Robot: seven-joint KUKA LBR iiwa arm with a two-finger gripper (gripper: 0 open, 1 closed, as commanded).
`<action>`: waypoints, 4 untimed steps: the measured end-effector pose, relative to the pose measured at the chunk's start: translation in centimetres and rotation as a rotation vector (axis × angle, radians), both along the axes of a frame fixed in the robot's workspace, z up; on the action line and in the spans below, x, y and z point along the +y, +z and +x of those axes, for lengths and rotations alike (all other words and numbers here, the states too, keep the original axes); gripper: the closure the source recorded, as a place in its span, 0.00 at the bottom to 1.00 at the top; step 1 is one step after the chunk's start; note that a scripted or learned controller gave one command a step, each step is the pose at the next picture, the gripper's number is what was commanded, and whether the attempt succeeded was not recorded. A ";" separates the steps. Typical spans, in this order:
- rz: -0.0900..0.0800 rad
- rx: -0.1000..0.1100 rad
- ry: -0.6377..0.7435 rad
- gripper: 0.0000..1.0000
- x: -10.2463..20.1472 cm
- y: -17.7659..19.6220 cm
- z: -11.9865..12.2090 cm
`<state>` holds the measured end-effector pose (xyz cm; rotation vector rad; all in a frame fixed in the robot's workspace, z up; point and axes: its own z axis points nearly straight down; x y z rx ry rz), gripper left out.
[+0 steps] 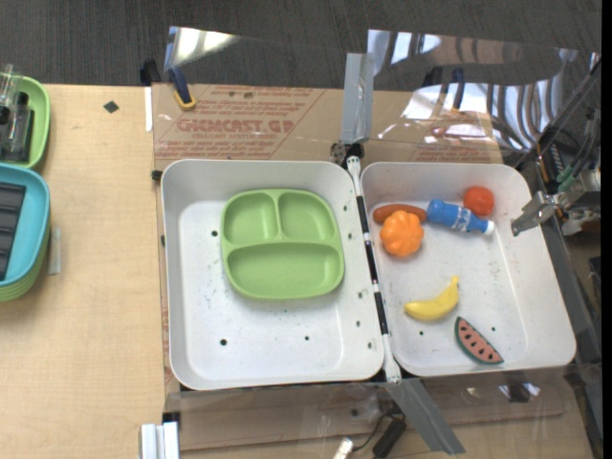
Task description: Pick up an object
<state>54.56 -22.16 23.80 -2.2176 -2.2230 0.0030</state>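
On the left, a shallow white plastic bin (186, 275) holds a light-green divided plate (282, 242), lying flat near its middle. Just beside it to the right, touching along the shared rim, sits the second white bin (521, 304), and every likely pick target lies in it. At its far left corner a reddish-brown toy sausage (387, 210) rests against a plump orange toy fruit (403, 235). Nearer the front lies a yellow toy banana (432, 300), well apart from the rest. A blue toy bottle with a white cap (458, 216) lies on its side at the far end, close to a small orange-red ball-shaped fruit (479, 200). A flat red watermelon slice with a green rind (476, 342) lies at the near right.

The grey gripper (529, 217) hangs at the bin's far right rim, with nothing seen in it; whether it is open or closed cannot be told.

All these toys look light, stiff and smooth, so slipping is the likely trouble. The banana seems the easiest choice: it lies alone and is narrow enough to pinch across its middle. The round fruits may roll away.
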 end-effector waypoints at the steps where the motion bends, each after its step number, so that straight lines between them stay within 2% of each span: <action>1: 0.002 0.000 0.175 0.00 1.2 -10.8 -4.8; 4: 0.001 -0.001 0.176 0.00 1.2 -10.8 -4.8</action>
